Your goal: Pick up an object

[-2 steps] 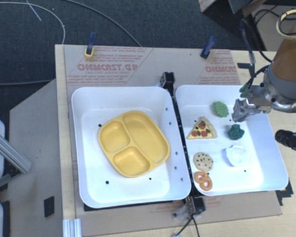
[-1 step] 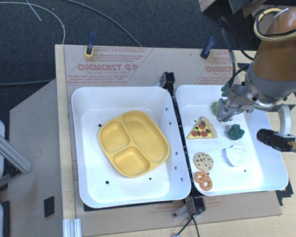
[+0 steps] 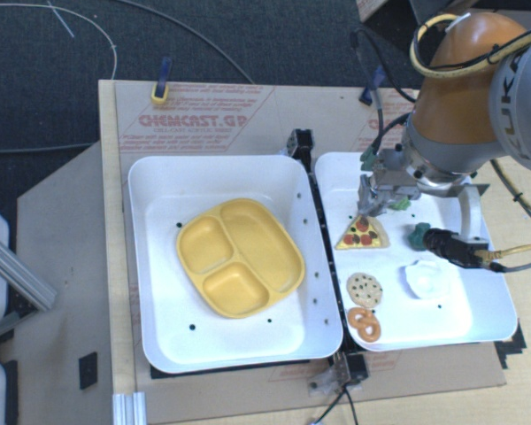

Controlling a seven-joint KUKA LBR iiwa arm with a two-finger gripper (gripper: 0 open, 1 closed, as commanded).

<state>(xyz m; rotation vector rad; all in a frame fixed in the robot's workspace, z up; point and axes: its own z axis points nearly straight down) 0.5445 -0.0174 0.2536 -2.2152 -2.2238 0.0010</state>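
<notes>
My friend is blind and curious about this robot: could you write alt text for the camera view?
A grey and orange robot arm lowers its hand just above a toy pizza slice in the right white bin, which also holds a cookie and a pretzel. The left bin holds a yellow divided tray.

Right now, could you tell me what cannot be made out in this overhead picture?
- Gripper in the camera view: the wrist above hides whether its fingers are open or shut.
- Pizza slice: whether the gripper touches it or hangs above it, the slanted view cannot settle.
- Teal object: partly behind a black cable piece, too small to identify.
- Right bin: far side hidden under the arm.
</notes>
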